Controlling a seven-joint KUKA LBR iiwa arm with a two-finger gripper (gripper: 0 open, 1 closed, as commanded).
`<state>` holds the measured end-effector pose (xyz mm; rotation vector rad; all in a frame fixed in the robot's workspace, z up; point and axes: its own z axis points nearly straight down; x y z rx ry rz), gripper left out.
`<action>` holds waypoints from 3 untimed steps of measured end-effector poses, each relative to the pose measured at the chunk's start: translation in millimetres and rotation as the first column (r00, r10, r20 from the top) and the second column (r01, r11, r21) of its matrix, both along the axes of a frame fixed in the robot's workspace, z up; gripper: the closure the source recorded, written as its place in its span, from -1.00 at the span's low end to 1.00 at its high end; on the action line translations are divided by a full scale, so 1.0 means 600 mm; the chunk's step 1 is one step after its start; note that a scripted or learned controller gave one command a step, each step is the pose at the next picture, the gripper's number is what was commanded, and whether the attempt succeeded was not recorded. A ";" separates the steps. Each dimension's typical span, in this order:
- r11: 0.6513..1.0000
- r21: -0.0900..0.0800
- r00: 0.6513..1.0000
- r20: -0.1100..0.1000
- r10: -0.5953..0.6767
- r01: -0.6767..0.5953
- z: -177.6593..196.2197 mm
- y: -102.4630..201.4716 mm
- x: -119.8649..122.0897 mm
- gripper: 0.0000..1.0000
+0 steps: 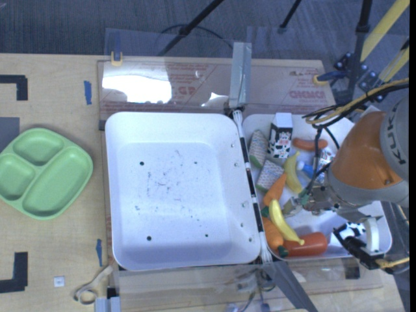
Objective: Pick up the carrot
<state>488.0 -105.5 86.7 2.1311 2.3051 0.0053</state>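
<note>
the grey arm with its orange band (364,155) reaches in from the right and hangs over the right-hand shallow white bin (383,236). its tool (311,200) sits low among the clutter there, near the middle of that bin; whether it is open or closed cannot be told, since the wrist and cables hide it.

the slim orange carrot (275,188) lies slanted near the left wall of the right bin, just left of the tool, with nothing gripping it. just below it a yellow plastic banana (283,223) lies at a slant, and along the bin's front edge rests a red sausage-shaped toy (307,244). a second yellow banana-like piece (292,173) stands just right of the carrot. a small white carton with black cow patches (281,137) stands upright near the back of the bin.

the left-hand white bin (123,194) lies beside it, their walls touching. a light green divided plastic plate (41,172) rests on the wooden table (52,252), well apart to the left.
</note>
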 end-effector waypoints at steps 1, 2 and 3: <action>0.995 0.000 0.995 0.000 -0.102 0.102 0.000 -0.036 0.046 -1.00; 0.996 -0.002 0.996 0.002 0.089 -0.089 0.000 -0.006 0.014 -1.00; 0.979 -0.004 0.979 0.002 0.202 -0.202 0.001 0.000 0.017 -1.00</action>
